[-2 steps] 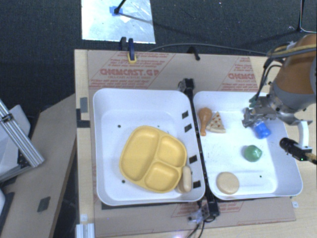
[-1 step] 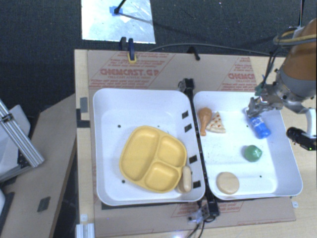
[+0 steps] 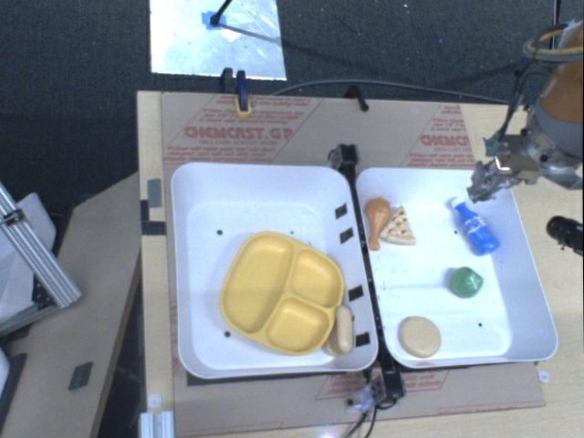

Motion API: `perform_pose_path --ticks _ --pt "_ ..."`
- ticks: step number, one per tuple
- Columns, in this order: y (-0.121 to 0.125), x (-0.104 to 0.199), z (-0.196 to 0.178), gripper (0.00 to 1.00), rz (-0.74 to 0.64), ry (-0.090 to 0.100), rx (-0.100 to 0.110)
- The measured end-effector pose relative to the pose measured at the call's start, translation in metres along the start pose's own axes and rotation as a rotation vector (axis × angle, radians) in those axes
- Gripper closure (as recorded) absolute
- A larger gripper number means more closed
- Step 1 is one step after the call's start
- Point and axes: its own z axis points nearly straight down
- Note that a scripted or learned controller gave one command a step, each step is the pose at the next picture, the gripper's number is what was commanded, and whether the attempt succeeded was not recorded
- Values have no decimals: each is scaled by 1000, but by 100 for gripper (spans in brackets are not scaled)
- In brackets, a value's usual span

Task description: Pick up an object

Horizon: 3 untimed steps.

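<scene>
In the camera view the gripper (image 3: pixel 482 190) hangs just above the far end of a small blue bottle (image 3: pixel 474 227), which lies on its side in the right bin (image 3: pixel 534 327); whether it is open or closed I cannot tell. The bottle looks light, stiff and smooth, likely to roll, so it is best pinched across its middle.
</scene>
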Motion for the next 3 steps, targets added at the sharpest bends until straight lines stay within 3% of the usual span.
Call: perform_pose_path --ticks 1,3 --pt "15 49 19 100 -3 3 6" --pt "39 151 14 100 -4 4 4"
